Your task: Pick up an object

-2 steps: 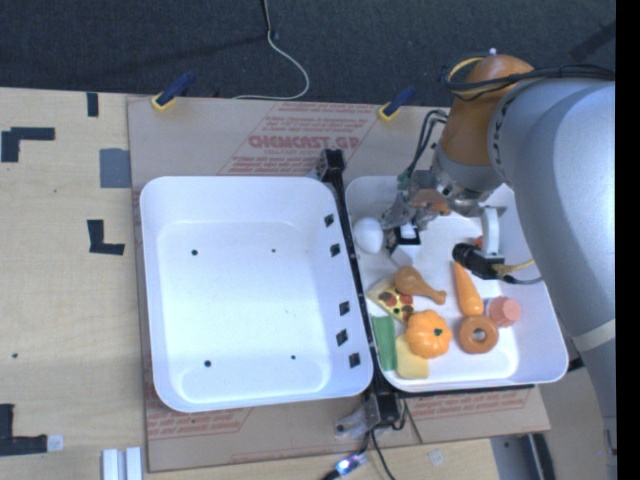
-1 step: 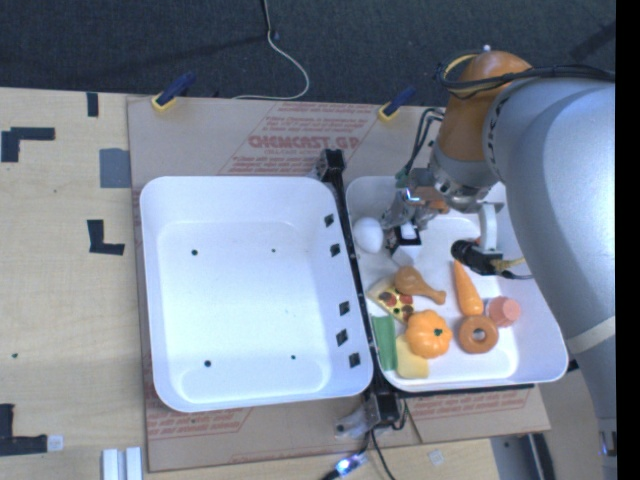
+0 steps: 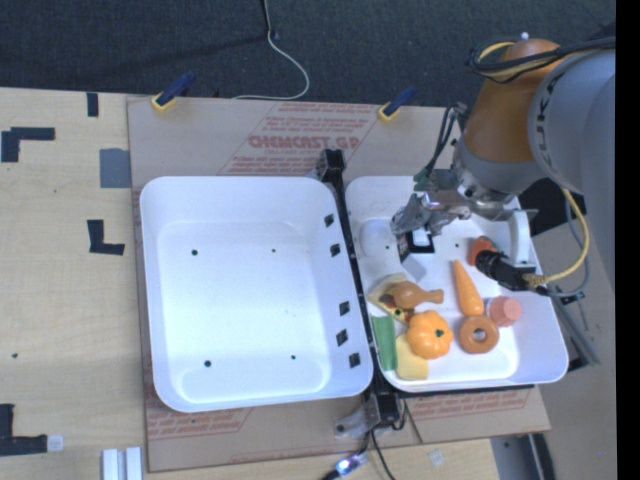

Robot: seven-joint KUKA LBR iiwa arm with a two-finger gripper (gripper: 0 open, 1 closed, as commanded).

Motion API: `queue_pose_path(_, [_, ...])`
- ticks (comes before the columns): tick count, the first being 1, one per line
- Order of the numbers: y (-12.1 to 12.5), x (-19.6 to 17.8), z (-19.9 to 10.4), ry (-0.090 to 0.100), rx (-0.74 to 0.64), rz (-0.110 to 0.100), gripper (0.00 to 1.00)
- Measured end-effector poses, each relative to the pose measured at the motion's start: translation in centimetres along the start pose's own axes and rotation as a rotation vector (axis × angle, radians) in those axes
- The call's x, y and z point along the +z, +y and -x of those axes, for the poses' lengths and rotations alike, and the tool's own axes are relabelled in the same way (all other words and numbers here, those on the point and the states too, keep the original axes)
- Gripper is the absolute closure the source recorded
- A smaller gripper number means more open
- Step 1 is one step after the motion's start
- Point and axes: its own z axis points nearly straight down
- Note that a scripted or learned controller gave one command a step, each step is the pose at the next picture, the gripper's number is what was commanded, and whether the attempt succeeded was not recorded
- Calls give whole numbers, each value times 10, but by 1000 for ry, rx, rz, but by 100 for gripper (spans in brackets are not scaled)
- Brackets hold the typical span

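- Over the right bin [image 3: 540,373], the gripper [image 3: 418,230] hangs low at the far end, above a bare white spot.
- I cannot tell how its pincer is set; the dark parts blur together, and I see no toy between them.
- Nothing is picked up yet, I think. All the toys lie in the near half of that bin.
- A carrot [image 3: 467,287] lies just beside a brown doughnut [image 3: 479,335] and a pink piece [image 3: 505,311].
- A small pumpkin [image 3: 430,334] touches a yellow block [image 3: 412,360] and sits near a green stick [image 3: 383,339].
- A tan toy [image 3: 408,296] lies closest to the gripper.
- The left bin [image 3: 160,268] is just beside it, past the middle wall.
- What could go wrong: if the gripper drops straight down, it may close on nothing, because no toy is under it.
- The toys are packed close, so the pincer could bump one and push away the one it wants.
- The round pumpkin might slip out.
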Motion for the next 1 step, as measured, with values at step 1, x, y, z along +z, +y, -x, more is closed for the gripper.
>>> queue_pose_path(1, [8, 53, 8, 1, 0, -7, 100])
